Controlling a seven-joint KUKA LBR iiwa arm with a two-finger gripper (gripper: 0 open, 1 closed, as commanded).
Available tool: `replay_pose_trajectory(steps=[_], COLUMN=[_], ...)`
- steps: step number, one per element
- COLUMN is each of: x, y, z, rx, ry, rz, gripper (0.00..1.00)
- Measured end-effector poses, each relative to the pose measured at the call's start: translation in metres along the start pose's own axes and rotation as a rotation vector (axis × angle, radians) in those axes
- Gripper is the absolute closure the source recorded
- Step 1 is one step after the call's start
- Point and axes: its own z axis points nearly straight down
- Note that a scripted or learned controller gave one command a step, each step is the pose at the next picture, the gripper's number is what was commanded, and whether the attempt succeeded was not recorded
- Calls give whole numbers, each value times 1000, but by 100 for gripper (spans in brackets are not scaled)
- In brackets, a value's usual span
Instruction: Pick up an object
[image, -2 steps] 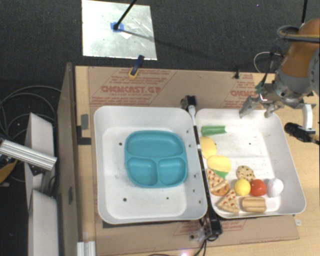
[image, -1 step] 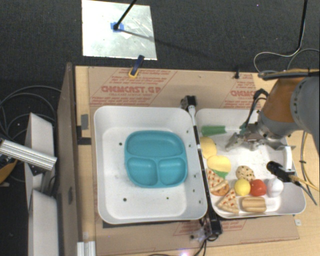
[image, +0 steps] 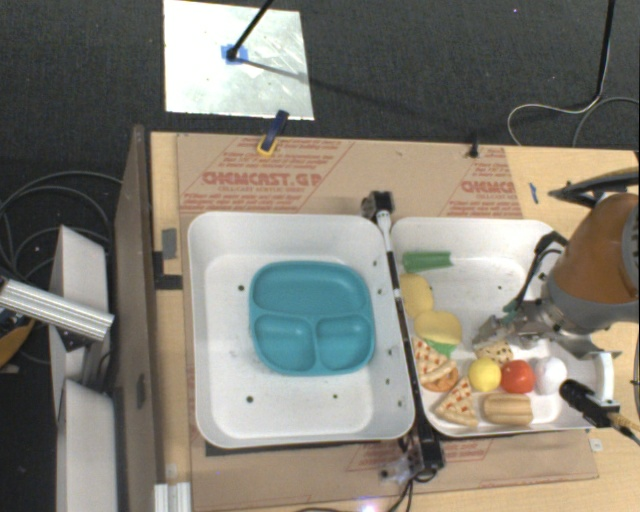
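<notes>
Camera view: gripper (image: 497, 331) amid crowded toy food (image: 470, 375)

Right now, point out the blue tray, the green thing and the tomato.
Blue tray (image: 312, 318): camera view, ridge between its three compartments.
Green thing (image: 427, 261): camera view, middle of its top face.
Tomato (image: 517, 377): camera view, centre of its red top.

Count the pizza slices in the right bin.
2. One pizza slice lies by the bin's left wall, below the yellow pieces; the other pizza slice sits near the front left corner. The arm may hide more.
</notes>
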Motion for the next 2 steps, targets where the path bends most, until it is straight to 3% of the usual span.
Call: replay_pose_trajectory(steps=[1,2], x=[1,81], y=[6,21], z=[-12,-91], rx=[-11,-13], ry=[-2,-1], rz=[-5,-14], gripper=[100,100])
